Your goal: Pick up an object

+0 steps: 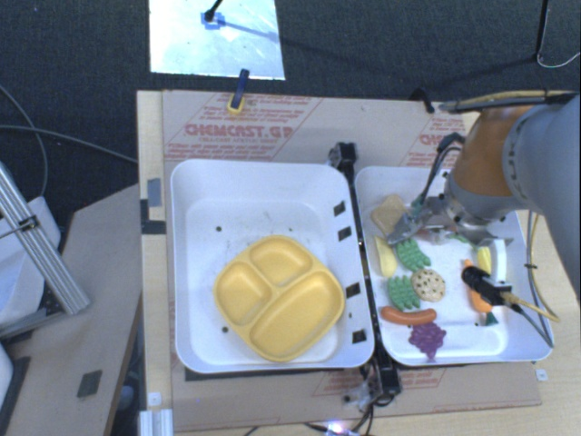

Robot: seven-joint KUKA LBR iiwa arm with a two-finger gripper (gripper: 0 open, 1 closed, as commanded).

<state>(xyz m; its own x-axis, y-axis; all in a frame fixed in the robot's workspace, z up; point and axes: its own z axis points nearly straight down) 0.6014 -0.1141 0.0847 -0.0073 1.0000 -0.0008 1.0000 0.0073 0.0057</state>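
The right bin (522,330) holds several toy foods. A tan bread slice (388,211) lies at its far left, with a pale yellow piece (386,258) below it. Nearer the middle are a green leafy piece (414,255), a second green piece (401,292) and a speckled cookie (428,285). A red sausage (408,315) and purple grapes (427,337) lie near the front wall. My gripper (406,230) hangs low over the bin's left part, between the bread slice and the upper green piece. Nothing shows as held.
The left bin (195,243) holds a yellow divided plate (279,296). A black divider (359,243) runs between the two bins. A small yellow piece (484,260) and an orange piece (488,316) lie at the right of the right bin, under the arm (508,166).
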